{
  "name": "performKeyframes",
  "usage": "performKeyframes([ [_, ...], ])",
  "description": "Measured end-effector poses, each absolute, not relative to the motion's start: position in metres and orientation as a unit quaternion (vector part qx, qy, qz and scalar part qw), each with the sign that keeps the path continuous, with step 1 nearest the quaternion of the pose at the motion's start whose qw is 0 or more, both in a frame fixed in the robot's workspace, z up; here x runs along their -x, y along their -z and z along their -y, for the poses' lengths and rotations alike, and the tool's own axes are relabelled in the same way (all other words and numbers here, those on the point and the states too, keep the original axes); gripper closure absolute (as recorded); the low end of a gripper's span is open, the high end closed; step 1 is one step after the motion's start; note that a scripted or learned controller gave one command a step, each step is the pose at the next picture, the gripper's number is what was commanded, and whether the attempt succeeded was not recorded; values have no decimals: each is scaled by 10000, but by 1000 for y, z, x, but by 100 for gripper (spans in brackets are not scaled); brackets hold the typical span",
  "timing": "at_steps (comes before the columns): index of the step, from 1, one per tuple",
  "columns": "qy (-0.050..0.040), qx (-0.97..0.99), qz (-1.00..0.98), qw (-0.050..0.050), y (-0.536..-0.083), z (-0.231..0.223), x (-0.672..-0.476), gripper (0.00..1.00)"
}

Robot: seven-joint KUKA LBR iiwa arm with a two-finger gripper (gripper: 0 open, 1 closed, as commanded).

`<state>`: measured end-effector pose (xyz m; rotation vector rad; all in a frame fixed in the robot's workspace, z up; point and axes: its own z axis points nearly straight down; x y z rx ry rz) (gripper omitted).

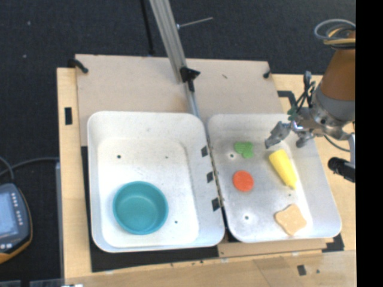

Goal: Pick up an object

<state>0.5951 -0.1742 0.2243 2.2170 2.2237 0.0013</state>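
Gripper (291,134): fingers spread open, nothing between them, at 12 o'clock of the yellow banana (283,167). No legible markings.

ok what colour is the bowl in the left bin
Teal, a blue-green; the bowl shows clearly in the camera view.

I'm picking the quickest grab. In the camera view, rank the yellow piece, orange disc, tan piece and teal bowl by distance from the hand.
From the hand:
1. Yellow piece, right bin, just below it.
2. Orange disc, right bin's middle.
3. Tan piece, right bin's front.
4. Teal bowl, left bin.
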Motion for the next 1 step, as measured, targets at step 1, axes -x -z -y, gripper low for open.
performKeyframes([
  [1,-4,-7060,-7082,8,-224,174,-595,0],
])
